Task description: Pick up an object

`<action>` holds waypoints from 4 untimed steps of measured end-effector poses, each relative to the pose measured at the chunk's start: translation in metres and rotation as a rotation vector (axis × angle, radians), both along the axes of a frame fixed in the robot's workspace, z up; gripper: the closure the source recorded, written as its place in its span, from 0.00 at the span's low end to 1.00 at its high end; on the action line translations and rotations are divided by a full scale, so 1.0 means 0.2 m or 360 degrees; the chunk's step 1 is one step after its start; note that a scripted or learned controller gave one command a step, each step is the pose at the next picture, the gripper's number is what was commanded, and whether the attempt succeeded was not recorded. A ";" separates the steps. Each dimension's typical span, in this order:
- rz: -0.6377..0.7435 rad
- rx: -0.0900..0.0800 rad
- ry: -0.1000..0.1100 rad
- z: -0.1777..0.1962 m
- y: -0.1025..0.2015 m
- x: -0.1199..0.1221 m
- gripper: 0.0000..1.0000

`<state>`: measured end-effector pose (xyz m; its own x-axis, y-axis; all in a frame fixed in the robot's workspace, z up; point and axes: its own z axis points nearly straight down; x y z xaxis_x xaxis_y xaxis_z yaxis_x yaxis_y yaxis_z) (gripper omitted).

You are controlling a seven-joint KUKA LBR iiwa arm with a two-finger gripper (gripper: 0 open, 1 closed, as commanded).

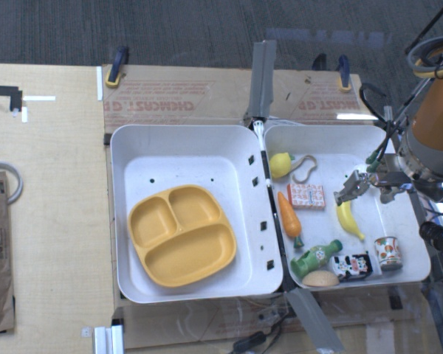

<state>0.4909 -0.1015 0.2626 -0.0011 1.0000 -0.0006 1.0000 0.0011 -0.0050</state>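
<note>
Landmark: the banana (pixel 349 220), lying in the right bin (pixel 399 147).
Gripper (pixel 352 189): just above the banana's upper end, fingers spread, nothing between them.
Open room: bare bin floor up and right of the banana; its right wall is near.
Banana axis: long axis runs from upper left to lower right, curving, the lower tip toward the can (pixel 387 254).
Left of the banana: one small box (pixel 306 196), one carrot (pixel 289 215), one lemon (pixel 280 165), one cord loop (pixel 305 169).
Below the banana: one green bottle (pixel 315 257), one dark carton (pixel 352 265), one pale lump (pixel 320 279).
Far left of the banana: left bin (pixel 133 153) with one yellow divided plate (pixel 181 234).
</note>
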 end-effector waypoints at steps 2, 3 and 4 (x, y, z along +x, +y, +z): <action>-0.0061 0.0000 -0.0004 -0.85 -0.35 0.32 0.00; -0.0459 -0.0002 -0.0004 -0.86 -0.36 0.43 0.00; -0.0462 -0.0003 -0.0002 -0.82 -0.36 0.43 1.00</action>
